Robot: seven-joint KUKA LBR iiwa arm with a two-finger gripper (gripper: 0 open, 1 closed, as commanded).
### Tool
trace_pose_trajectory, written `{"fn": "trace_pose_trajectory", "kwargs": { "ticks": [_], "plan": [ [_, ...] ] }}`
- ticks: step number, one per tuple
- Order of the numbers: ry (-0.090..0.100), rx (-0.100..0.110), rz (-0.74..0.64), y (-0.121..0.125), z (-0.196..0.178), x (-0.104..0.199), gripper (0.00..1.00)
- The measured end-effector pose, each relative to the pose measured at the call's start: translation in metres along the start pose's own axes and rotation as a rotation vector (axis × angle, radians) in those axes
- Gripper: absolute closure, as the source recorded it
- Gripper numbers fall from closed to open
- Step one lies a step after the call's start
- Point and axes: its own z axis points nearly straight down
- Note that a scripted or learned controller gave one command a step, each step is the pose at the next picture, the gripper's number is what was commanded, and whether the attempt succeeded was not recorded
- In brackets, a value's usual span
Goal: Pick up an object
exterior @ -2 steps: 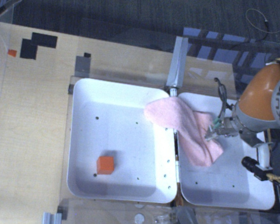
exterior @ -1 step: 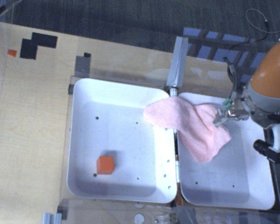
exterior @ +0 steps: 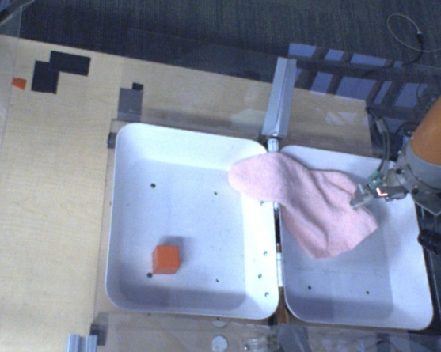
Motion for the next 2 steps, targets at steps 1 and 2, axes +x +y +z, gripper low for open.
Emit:
{"fn": "trace_pose_trajectory", "kwargs": {
  "ticks": [1, 2],
  "plan": [
    [0.000, 0.000, 0.000, 0.000, 0.000, 0.000, 0.00],
    [0.001, 0.000, 0.102, 0.004, 0.018, 0.000, 0.00]
  ]
}}
